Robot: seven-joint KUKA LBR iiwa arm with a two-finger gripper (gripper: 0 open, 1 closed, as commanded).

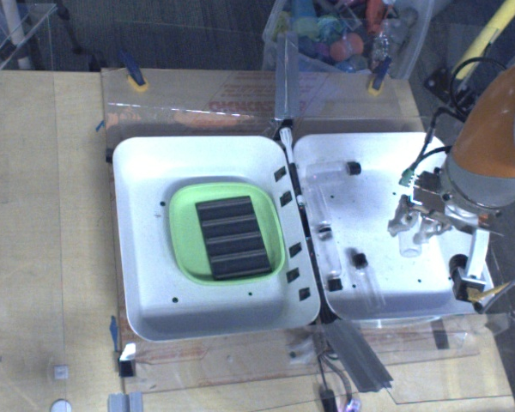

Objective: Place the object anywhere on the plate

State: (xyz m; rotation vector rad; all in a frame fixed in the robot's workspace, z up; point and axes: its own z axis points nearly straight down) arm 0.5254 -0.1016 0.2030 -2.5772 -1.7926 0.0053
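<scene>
A dark ridged rectangular block [233,237] lies flat on the light green plate [182,230] in the middle of the left bin [142,170]. It rests fully inside the plate's rim, its long side running toward the back. My gripper [409,235] hangs over the right bin [369,290], toward that bin's right side, far from the plate and block. Nothing shows beneath or in the gripper apart from the white bin floor.
Two small black knobs [353,168] [358,257] sit in the right bin. A black-clipped divider [292,221] separates the bins. A clear box of colourful toys [343,15] stands behind the bench, and cables [339,384] trail at the front.
</scene>
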